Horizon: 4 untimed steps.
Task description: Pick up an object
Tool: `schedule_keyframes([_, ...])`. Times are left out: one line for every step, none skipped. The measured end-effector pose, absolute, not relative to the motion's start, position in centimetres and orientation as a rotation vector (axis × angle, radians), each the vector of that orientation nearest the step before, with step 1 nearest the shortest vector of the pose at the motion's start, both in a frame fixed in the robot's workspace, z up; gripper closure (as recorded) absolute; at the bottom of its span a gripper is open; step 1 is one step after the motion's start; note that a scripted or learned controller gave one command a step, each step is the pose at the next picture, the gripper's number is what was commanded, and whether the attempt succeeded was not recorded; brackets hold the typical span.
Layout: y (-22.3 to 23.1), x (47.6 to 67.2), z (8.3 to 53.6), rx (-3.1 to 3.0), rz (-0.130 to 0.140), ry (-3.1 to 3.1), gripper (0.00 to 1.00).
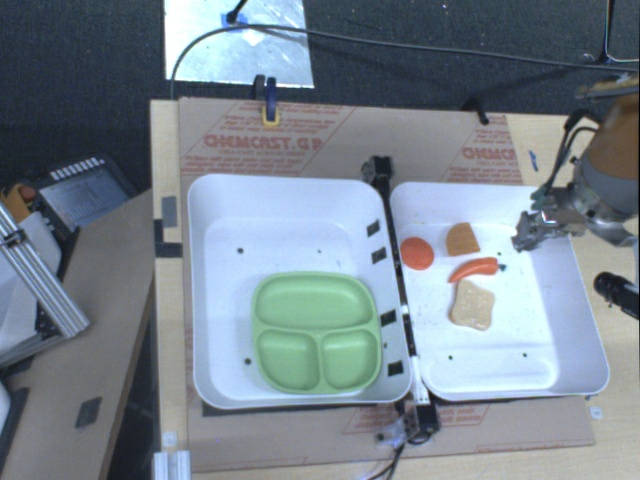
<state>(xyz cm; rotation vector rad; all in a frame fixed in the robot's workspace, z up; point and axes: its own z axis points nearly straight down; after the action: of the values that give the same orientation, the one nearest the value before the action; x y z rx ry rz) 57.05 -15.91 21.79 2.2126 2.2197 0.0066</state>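
Bench of brown board carries two white bins. Right bin (570, 368) holds a red pepper (474, 267), a tan biscuit (461, 238), a red disc (417, 253) and a bread slice (472, 306). Gripper (524, 236) hovers just right of the pepper, grasping nothing. Left bin (215, 218) holds a green divided plate (315, 330).

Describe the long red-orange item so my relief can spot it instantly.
Look in the right-hand white bin, at the cluster of four small food items. The chili pepper lies in the middle, above the bread slice. It alone is thin, curved and red-orange; its neighbours are round or blocky.
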Motion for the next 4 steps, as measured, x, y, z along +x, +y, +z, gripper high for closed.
schedule_keyframes([-15.4, 57.1, 26.3, 2.212, 0.006, 2.222, 1.00])
schedule_keyframes([-10.1, 56.6, 24.8, 2.212, 0.003, 2.232, 1.00])
schedule_keyframes([-5.1, 56.1, 23.5, 2.212, 0.003, 2.232, 1.00])
schedule_keyframes([0.7, 56.5, 22.9, 2.211, 0.004, 2.234, 1.00])
